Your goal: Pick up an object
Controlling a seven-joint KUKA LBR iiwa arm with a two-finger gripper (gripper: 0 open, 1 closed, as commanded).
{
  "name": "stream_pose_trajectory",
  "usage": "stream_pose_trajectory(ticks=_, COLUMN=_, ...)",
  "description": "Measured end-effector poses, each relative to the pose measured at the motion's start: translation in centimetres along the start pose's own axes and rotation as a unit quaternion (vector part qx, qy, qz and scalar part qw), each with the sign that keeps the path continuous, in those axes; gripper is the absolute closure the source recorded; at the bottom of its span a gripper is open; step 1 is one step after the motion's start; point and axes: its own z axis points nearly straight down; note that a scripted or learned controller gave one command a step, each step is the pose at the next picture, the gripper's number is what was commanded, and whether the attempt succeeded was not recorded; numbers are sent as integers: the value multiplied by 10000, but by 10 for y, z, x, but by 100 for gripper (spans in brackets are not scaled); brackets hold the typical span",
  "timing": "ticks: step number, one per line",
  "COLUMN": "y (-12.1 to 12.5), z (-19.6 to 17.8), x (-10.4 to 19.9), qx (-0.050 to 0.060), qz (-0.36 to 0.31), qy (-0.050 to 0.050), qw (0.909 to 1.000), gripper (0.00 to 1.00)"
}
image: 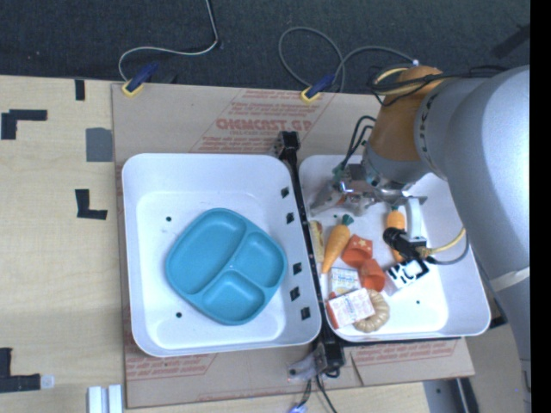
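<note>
The grey arm with its orange band [398, 127] reaches in from the right over the right bin [456, 308], and its end effector [351, 194] hangs low over the bin's upper left part, just above the heap of small things. Whether it is spread or pressed together cannot be told from this slant, and nothing is seen between its tips. Just below it lies a toy carrot [336, 243], orange with a green top, tilted along the bin's left wall. Beside the carrot sit red pieces [365, 263], and below them a small printed packet [351, 306] touching a pale ring-shaped thing [375, 318] near the bin's front edge. A small orange cylinder [394, 220] rests to the right of the carrot. The left bin [146, 317] holds a blue divided plate [225, 265], lying flat and turned at an angle. Both bins stand side by side on a cardboard sheet [250, 127] on the bench [52, 256].
</note>
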Motion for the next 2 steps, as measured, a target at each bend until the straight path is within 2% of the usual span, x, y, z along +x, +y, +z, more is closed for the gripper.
stream_pose_trajectory(ticks=1, y=32, z=1, x=0, qx=19, qz=4, qy=-7, qw=10000, gripper=0)
stream_pose_trajectory(ticks=2, y=34, z=0, x=-17, qx=2, qz=3, qy=-2, qw=10000, gripper=0)
